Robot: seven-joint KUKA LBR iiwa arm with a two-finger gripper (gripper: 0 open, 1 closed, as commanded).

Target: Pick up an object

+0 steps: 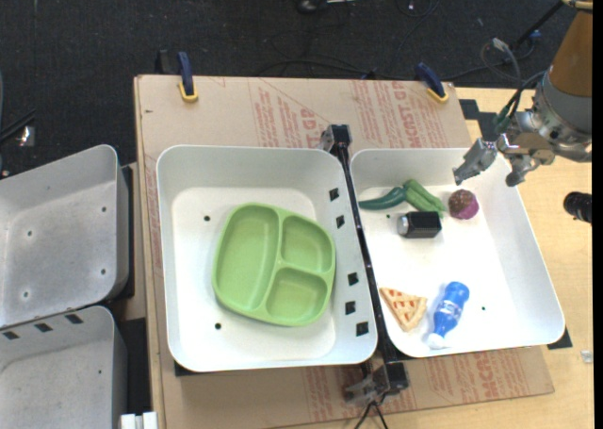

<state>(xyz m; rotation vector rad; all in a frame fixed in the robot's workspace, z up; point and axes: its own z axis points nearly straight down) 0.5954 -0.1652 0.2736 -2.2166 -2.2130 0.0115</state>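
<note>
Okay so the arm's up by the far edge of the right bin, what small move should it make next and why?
Probably lower the gripper a little toward the purple ball. The open fingers hang over the right bin's far edge with nothing between them, and the ball is the nearest object, lying apart from the black block and green pepper.

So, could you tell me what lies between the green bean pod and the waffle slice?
In the camera view, a small black block lies between the pod and the waffle slice.

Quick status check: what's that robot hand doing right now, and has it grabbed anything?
Hand open, holding nothing, above right bin's far edge. Purple ball nearest, just below it. Green pepper and black block crowd the ball's left.
</note>
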